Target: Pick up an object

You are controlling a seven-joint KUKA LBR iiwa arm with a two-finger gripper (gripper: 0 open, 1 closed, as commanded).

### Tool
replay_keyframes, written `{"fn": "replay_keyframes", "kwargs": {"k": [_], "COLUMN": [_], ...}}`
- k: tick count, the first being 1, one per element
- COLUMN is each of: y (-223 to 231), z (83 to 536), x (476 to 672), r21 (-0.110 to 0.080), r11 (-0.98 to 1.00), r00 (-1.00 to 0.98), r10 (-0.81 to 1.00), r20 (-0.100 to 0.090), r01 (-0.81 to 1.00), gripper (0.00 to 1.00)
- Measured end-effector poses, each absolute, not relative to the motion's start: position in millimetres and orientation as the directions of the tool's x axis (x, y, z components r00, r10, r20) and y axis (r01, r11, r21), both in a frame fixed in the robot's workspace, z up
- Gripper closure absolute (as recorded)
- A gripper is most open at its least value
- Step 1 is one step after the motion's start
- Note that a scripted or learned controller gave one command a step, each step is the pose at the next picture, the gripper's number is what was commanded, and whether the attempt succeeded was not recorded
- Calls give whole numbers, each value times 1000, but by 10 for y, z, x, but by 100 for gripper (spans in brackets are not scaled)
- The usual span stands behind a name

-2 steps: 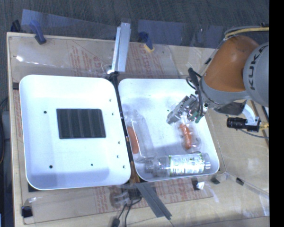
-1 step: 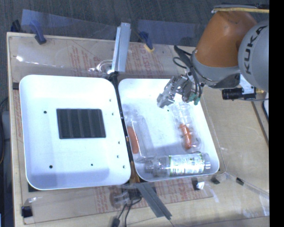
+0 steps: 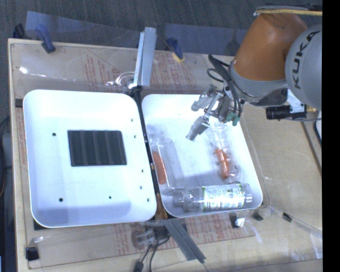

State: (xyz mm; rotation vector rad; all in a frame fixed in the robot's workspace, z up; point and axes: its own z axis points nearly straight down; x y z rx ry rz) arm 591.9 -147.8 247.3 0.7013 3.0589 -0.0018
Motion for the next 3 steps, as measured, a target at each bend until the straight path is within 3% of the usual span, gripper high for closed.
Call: {"fn": "replay_keyframes", "kwargs": {"k": [1,2,3], "y": [-1444,-2055,-1811], "z": [1632,2025,2157], "x": [5508,5482,5031], "r21": [-4,-2,-2], "r11": [518,370,604], "r00": [-518,-370,-604], "r10": [855,929,797], "r20": [3,-1,3], "r01": [855,929,797], "gripper": [0,0,0]}}
